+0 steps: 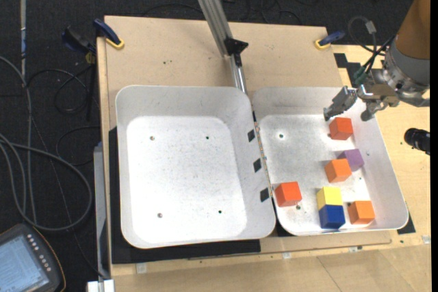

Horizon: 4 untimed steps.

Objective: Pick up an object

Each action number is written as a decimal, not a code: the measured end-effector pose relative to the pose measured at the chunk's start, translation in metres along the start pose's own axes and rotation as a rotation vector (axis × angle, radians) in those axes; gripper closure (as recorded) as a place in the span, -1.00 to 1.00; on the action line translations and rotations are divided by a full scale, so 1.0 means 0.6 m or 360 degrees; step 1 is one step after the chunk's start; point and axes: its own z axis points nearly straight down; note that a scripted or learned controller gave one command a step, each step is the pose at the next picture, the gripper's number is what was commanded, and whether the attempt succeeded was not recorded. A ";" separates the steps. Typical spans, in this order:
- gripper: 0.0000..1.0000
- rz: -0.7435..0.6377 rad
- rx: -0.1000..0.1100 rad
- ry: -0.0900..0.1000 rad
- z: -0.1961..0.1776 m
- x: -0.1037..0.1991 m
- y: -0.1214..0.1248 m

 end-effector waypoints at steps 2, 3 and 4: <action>-1.00 0.0004 0.0000 -0.0001 0.076 0.001 -0.013; -1.00 0.0005 0.0002 0.0000 0.171 -0.014 -0.019; -1.00 0.0003 0.0000 0.0000 0.247 -0.005 -0.013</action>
